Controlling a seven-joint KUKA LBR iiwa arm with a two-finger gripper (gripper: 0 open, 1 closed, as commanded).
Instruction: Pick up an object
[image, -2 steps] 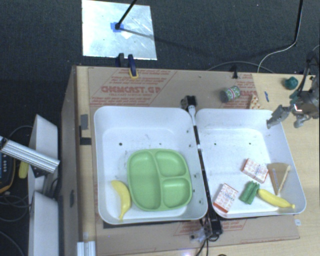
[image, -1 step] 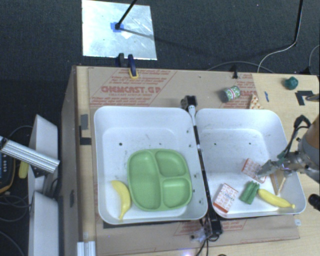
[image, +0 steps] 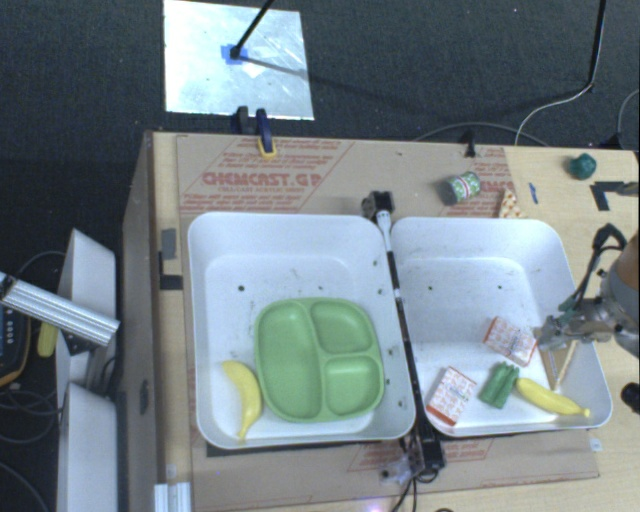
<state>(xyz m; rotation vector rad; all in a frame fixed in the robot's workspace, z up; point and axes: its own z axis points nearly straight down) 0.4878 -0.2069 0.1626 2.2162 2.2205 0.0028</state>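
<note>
White plastic makes up the two shallow bins set side by side on the brown bench (image: 300, 175), which carries red lettering across its far strip. Inside the left bin (image: 230, 250) lies a pale green divided plate (image: 318, 358) with three compartments, sitting toward the near side, and just beside its near-left corner, close enough that they may touch, rests a yellow banana (image: 243, 396), its long axis running roughly from far to near with a slight curve. The right bin (image: 470, 255) holds the smaller things, all gathered near its front-right corner. The arm's gripper (image: 560, 335) comes in from the right edge and hangs low over that corner, between the far packet and the second banana; whether its claw is wide or narrow I cannot tell, and nothing is visibly caught in it. That second yellow banana (image: 552, 398) lies along the near wall, its long axis running left to right and its tip pointing toward the bin's right corner. Just left of it sits a small green object (image: 498, 385), tilted on a diagonal. One red-and-white packet (image: 452, 392) lies left of that, and another red-and-white packet (image: 511, 340) lies farther back, near the gripper. Beyond the bins, on the bench, a small green-and-white can (image: 462, 187) lies on its side.
</note>
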